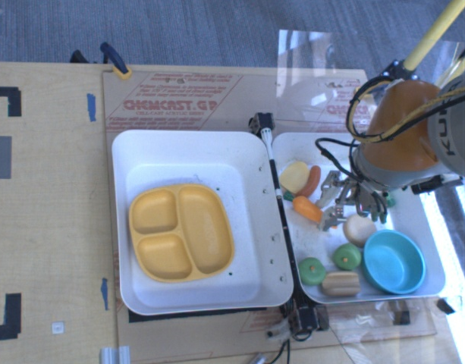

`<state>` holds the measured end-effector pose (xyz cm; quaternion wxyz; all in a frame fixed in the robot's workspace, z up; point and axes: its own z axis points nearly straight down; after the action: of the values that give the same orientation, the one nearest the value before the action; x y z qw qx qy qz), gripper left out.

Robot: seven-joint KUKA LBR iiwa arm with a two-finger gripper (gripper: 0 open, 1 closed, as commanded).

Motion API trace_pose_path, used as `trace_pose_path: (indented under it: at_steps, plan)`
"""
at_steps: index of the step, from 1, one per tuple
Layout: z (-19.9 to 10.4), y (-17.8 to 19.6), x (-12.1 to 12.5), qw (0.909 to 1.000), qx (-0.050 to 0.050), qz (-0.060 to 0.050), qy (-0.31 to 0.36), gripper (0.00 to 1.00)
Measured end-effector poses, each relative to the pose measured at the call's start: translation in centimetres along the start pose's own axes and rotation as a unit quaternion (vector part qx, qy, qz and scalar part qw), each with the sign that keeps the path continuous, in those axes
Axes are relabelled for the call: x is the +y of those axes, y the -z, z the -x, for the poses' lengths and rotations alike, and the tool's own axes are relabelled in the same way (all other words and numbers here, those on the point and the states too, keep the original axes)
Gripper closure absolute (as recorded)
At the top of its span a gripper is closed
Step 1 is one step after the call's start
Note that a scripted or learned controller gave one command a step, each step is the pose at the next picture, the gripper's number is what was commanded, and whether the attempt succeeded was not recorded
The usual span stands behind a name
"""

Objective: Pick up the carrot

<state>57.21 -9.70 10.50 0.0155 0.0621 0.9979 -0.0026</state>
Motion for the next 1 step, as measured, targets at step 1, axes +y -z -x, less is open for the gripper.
trace_pose_path:
  at_steps: [1]
  plan:
    - [-6.01, -0.96, -1.31, 0.9988, 0.002, 0.0, 0.049, 1.0]
